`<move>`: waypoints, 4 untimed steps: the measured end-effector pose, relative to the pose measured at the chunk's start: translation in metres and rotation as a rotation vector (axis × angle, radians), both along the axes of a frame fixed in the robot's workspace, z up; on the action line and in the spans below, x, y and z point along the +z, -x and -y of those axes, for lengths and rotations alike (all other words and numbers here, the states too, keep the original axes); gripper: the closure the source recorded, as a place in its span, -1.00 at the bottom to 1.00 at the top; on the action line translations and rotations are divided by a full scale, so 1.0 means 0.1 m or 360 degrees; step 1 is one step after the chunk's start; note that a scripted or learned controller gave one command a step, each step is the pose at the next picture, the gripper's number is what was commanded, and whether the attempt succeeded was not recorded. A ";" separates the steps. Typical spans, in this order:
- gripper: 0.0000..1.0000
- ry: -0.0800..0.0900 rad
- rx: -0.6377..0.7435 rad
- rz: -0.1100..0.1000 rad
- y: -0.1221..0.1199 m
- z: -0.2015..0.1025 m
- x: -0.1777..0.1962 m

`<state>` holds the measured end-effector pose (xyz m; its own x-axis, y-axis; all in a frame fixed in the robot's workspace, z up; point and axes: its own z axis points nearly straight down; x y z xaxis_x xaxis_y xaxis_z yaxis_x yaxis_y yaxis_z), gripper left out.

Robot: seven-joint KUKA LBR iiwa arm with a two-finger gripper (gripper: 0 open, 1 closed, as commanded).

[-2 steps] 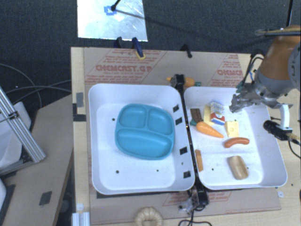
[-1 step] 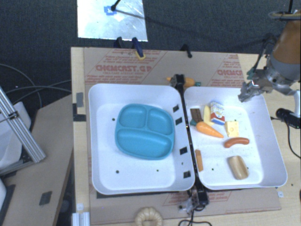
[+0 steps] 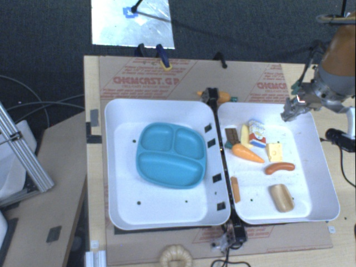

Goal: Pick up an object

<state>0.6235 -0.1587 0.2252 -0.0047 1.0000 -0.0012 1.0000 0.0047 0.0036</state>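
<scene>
End effector [image 3: 291, 111] sits at upper right of the right bin [image 3: 317, 149], above its back corner; nothing visible between its tips. Can't tell its grip state at this res.

Candidates all in the right bin: carrot [image 3: 246, 153] near the divider, milk carton [image 3: 256, 133] just behind it, yellow cheese block [image 3: 273, 151] beside, sausage [image 3: 279, 168] toward the middle, bread roll [image 3: 281, 197] at front, thin orange stick [image 3: 235, 188] along the left wall. Left bin [image 3: 119, 149] carries a blue divided plate [image 3: 171, 154].

Risks, imo: carrot, carton & cheese are packed close w/ a brown piece [image 3: 231, 134], so a descent there could catch two items or shove one aside. Sausage & roll are rounded, likely to roll or squirt out under a pinch. Stick lies tight to the wall, so tips may hit the rim. A drop from the present spot would meet bare bin floor near the corner.
</scene>
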 end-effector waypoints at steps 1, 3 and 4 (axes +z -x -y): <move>1.00 -0.0004 0.0003 -0.0009 0.40 -0.34 -0.07; 1.00 -0.0005 0.0004 -0.0010 1.13 -1.18 -0.07; 1.00 -0.0003 0.0001 -0.0006 1.24 -1.25 -0.06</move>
